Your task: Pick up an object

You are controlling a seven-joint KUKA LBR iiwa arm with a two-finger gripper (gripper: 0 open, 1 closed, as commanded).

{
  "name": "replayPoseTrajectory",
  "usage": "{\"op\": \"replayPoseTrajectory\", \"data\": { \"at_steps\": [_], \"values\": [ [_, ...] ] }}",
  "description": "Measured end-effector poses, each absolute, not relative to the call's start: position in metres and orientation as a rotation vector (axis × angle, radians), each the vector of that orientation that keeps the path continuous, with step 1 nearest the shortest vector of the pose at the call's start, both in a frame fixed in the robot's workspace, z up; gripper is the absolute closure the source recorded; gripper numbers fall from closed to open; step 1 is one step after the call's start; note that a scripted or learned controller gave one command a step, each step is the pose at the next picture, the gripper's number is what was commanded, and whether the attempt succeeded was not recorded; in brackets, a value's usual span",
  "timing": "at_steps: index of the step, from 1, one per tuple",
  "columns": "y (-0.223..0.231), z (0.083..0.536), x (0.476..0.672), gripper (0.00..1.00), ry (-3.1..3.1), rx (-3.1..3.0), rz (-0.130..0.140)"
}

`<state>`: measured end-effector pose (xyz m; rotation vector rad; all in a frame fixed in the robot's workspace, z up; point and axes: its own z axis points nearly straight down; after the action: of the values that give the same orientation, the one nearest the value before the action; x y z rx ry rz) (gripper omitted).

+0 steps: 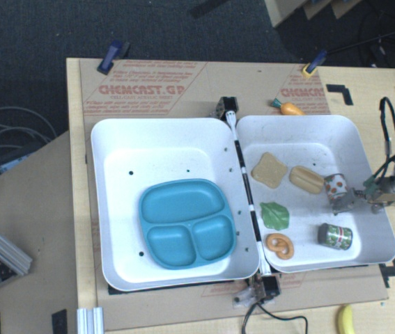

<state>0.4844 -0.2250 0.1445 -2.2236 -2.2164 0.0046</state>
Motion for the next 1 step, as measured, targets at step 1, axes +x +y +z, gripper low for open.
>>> {"op": "replayPoseTrajectory", "data": {
  "at_steps": [1],
  "values": [
    [-0.1726, 0.1116, 0.5351, 0.00, -2.224, -2.221, -0.001]
  ]
}}
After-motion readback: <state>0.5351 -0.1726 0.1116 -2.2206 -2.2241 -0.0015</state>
